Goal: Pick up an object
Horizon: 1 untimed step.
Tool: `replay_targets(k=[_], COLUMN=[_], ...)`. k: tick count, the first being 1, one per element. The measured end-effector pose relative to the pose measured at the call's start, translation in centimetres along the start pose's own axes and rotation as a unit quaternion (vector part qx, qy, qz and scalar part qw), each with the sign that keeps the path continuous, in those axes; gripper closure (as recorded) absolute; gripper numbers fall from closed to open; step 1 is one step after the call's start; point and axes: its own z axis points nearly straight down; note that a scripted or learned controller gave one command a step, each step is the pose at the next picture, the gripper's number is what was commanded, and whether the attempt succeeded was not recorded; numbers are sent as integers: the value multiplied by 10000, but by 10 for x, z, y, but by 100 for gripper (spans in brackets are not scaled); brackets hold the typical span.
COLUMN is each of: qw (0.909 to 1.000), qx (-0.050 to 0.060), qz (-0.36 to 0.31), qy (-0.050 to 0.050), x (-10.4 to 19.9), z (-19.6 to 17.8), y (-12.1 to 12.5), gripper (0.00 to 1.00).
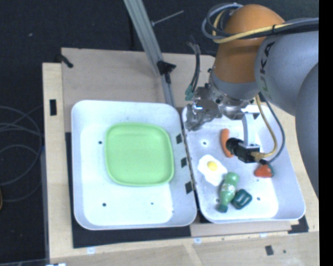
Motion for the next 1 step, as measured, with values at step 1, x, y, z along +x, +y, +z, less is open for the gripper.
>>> replay_targets(k=[1], qw=[10000], qx=[3], qz=[7], qy=[-2], x=[50], z=[9], y=[-5], gripper=[100])
